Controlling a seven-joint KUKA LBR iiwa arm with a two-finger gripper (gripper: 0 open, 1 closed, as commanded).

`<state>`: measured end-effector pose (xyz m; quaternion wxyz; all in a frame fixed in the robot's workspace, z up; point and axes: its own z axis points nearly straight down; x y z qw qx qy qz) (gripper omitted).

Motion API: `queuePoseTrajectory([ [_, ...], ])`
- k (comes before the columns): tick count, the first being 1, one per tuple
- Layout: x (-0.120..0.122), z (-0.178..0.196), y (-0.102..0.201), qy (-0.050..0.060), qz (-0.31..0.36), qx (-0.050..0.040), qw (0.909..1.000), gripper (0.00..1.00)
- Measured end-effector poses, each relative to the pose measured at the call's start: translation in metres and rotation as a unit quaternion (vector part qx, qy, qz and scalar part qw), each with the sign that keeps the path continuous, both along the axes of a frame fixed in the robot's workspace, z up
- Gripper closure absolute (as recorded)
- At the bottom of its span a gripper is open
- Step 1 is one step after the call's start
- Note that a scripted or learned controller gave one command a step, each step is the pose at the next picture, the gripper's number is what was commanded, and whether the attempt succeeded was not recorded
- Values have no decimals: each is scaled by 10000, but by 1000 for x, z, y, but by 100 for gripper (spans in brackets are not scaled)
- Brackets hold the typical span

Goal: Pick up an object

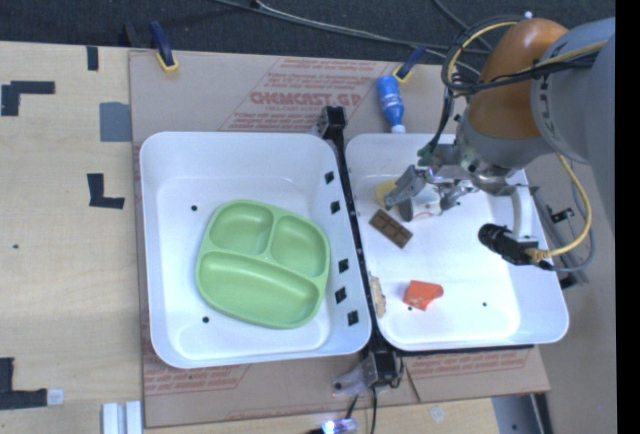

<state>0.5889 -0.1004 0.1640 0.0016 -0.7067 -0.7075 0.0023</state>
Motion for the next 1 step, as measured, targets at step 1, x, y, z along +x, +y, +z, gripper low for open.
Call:
queuePoseTrajectory([
  [1,-4,-46,7,3,2,4,10000,0],
])
